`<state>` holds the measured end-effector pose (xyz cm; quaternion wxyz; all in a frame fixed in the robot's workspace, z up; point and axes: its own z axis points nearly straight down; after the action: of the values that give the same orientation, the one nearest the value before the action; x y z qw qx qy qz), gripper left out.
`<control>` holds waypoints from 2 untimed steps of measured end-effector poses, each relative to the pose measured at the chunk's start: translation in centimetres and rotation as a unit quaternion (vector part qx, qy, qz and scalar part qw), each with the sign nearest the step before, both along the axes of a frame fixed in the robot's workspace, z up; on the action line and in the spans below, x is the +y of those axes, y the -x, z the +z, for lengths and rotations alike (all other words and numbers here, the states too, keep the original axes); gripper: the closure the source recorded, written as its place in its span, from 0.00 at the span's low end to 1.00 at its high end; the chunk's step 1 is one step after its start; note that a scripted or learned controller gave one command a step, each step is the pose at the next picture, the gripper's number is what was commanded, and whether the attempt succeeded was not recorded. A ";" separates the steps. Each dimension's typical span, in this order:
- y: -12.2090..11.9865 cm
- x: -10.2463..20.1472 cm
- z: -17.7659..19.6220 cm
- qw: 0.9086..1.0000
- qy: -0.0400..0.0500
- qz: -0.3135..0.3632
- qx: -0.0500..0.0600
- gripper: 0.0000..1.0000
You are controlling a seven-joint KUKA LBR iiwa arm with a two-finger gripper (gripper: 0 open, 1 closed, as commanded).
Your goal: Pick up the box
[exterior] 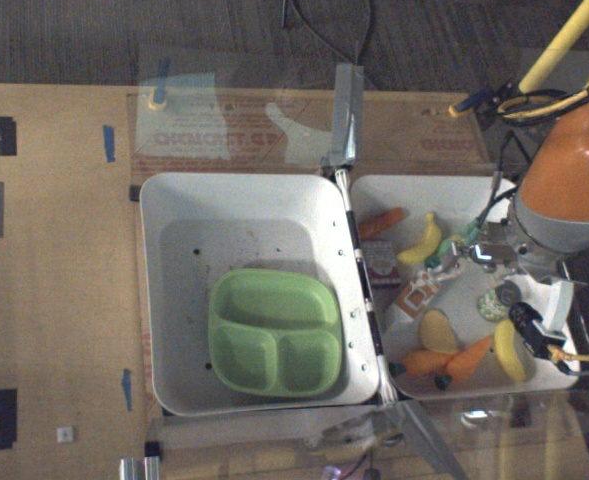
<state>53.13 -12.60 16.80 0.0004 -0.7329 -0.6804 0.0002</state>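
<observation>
You've got 2 white bins on the counter (54,298): left bin (164,218) w/ a green tray (272,333), right bin (414,190) w/ toy food. Arm (566,183) is over the right bin; hand (479,253) state — can't tell. Box (415,294) lies mid right bin, just left of the hand.

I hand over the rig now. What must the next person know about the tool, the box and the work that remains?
Tool: over the right bin, low among the toys; whether it is open or shut cannot be read.
Box: small, lying in the right bin just below and left of the tool, beside the bananas and carrots. Not seen between the fingers.
Left bin: holds a green tray.
Done: approach only. Left: grasp and lift the box.
</observation>
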 end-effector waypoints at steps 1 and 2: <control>-1.4 0.5 -5.7 1.000 0.000 0.020 -0.014 0.00; -9.5 -6.0 -6.1 0.991 0.004 0.135 -0.020 0.00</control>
<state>62.66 -18.63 10.65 -0.0164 -0.6345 -0.7727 -0.0114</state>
